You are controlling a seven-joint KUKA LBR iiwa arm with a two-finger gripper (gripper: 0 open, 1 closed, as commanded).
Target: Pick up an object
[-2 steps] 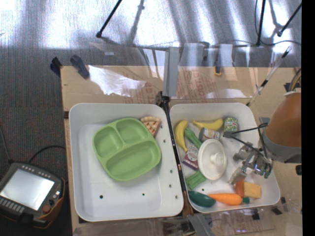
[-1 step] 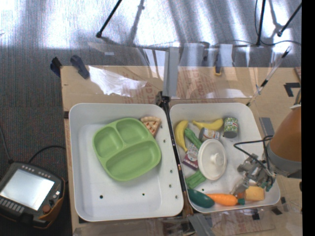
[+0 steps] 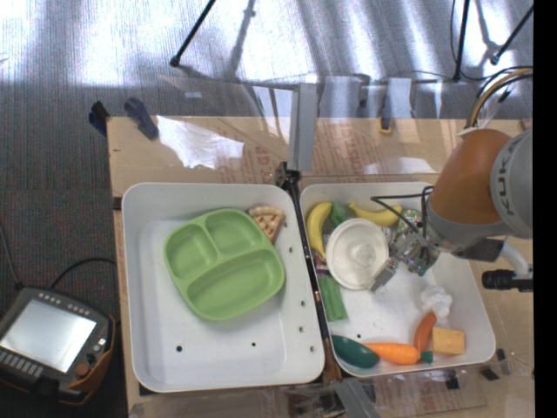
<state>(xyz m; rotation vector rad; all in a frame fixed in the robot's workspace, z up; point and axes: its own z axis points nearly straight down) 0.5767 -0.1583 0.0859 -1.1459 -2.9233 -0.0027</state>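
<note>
Nearest the camera, at the lower left, a grey handheld control pendant with a pale screen (image 3: 54,340) lies on the floor beside the bench. Behind it the left shallow white bin (image 3: 152,355) holds a light green three-compartment plastic plate (image 3: 224,263), with a tan toy waffle wedge (image 3: 268,220) touching the plate's far right corner.

The right shallow white bin (image 3: 474,307) holds the toy food. Along its near edge lie a dark green toy vegetable (image 3: 354,351), an orange toy carrot with a green tip (image 3: 396,353), a slim orange-red sausage-shaped toy (image 3: 425,330) and a yellow cheese-like wedge (image 3: 449,341), the last two touching. A small crumpled white piece (image 3: 436,300) sits just above them. A long green stick-shaped toy (image 3: 333,297) lies against the bin's left wall. Farther back, a round white bowl (image 3: 357,252) rests between a yellow toy banana (image 3: 318,223) on its left and a second yellow banana (image 3: 379,215) behind it.

The grey arm with its orange band (image 3: 470,185) reaches in from the right. Its two-finger gripper (image 3: 389,274) hangs low at the bowl's right rim, one metal finger (image 3: 384,278) slanting down just beside the bowl; nothing can be seen between the fingers, and whether they are spread or together I cannot tell.
</note>
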